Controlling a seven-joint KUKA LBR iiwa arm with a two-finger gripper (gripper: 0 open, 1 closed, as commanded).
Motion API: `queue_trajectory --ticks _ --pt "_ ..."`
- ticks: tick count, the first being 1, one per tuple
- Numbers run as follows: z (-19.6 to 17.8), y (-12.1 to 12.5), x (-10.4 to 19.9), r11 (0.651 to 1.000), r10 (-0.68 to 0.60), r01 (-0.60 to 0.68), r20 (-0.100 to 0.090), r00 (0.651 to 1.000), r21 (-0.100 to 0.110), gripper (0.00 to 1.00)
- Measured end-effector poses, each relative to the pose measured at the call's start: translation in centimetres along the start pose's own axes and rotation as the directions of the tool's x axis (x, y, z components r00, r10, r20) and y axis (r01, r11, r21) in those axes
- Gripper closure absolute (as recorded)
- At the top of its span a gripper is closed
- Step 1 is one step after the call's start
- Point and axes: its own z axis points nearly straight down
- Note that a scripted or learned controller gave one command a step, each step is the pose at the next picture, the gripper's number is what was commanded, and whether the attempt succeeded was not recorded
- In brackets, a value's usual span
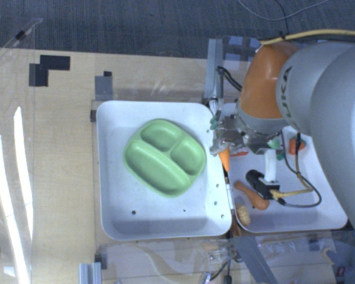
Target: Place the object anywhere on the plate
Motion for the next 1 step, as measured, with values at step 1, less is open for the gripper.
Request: queue_trajectory --ticks 1 --pt "0.01 4.51 4.72 0.998 0.064 -0.064 0.000 0.998 0.000 1.00"
